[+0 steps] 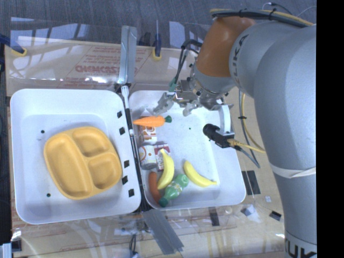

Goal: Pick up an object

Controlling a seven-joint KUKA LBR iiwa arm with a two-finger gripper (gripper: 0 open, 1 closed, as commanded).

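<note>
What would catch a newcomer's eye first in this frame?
The big grey arm with its orange band fills the right side, its gripper hanging over the right bin. The yellow tray sits alone in the left bin. Along the right bin's left side lie a carrot and two bananas.

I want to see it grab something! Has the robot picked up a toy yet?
Not yet. Nothing looks lifted: the carrot, two bananas and the green bottle all lie in the right bin. The pincer hangs over that bin's far end, near the carrot, with nothing between its fingers. Grabbing and lifting are left.
</note>
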